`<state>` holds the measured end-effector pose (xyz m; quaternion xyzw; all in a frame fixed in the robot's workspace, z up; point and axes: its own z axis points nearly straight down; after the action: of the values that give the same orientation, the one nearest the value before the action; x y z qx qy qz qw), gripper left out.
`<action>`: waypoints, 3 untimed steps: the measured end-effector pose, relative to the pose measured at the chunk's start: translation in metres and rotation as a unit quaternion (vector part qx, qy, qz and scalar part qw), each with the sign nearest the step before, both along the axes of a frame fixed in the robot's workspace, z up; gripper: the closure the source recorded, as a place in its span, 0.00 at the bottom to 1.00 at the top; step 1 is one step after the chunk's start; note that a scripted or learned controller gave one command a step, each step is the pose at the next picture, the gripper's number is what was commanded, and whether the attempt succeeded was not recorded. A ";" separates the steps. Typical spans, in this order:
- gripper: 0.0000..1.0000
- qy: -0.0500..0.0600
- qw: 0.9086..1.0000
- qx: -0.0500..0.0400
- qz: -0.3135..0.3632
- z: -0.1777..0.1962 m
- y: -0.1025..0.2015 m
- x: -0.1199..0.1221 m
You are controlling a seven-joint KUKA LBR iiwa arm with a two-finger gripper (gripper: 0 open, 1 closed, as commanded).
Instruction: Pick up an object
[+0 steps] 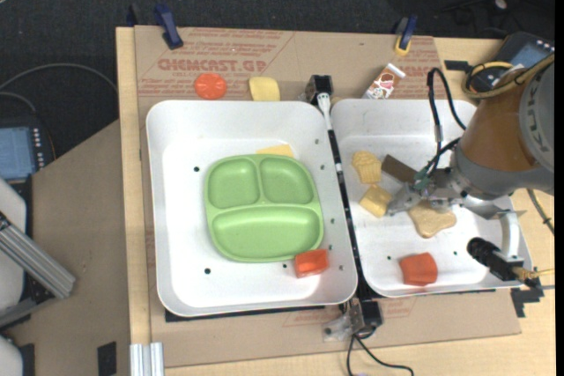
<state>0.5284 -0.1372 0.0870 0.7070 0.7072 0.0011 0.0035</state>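
In the right bin (493,282), my gripper (392,186) hangs low over the floor with its two fingers spread, so it is open with nothing between them. A yellow chunk (366,165) lies just left of the upper, dark finger. Another yellow chunk (374,202) lies by the lower finger's tip. A tan piece (432,222) rests under the wrist, and a red block (419,269) sits near the bin's front edge.
The left bin (167,189) holds a green divided plate (263,207), an orange-red block (310,262) at its front corner and a yellow piece (277,151) behind it. An orange disc (210,85), a yellow lump (263,89) and a small packet (383,84) lie on the board behind the bins.
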 end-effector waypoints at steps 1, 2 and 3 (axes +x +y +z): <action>1.00 -0.004 1.000 -0.003 -0.001 0.012 -0.002 0.000; 0.00 -0.003 1.000 -0.003 -0.001 0.011 -0.001 0.000; 1.00 -0.005 1.000 -0.004 -0.001 0.022 -0.002 0.001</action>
<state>0.5290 -0.1390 0.1087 0.7076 0.7066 0.0021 0.0097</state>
